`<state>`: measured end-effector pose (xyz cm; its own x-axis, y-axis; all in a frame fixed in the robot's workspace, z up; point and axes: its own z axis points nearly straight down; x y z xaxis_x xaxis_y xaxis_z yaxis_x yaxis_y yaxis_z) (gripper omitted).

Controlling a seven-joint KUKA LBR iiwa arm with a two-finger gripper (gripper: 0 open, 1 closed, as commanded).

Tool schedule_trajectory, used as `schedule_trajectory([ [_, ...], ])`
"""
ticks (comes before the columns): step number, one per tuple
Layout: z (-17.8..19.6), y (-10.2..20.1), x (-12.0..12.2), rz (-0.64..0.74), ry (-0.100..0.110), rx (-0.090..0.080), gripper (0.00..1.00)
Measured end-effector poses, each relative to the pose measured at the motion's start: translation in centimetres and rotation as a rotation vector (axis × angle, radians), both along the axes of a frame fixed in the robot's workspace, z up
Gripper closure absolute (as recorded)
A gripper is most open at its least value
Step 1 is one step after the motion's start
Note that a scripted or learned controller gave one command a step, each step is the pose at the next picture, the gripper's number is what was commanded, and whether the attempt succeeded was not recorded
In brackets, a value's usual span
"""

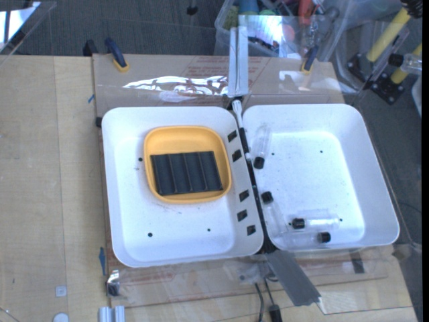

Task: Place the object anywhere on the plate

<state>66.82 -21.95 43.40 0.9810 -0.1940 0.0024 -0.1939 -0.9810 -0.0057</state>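
A yellow square plate (153, 144) with rounded corners sits in the left white bin (127, 213), a little behind its middle. A dark grey ribbed rectangular object (186, 173) lies flat on the plate and covers most of its floor, with its long side running left to right.
The right white bin (365, 153) holds a clear tube with a black cap (258, 147) near its left wall. It also holds a small black piece (266, 197) and another clear tube (314, 221) near the front. Black clips (240, 175) line the seam between the bins. A clear tub of clutter (288, 9) stands behind.
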Motion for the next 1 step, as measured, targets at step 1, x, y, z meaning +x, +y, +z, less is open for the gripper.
schedule_trajectory([
  [1,0.01,0.02,0.00,0.001,0.000,0.000,1.00],
])
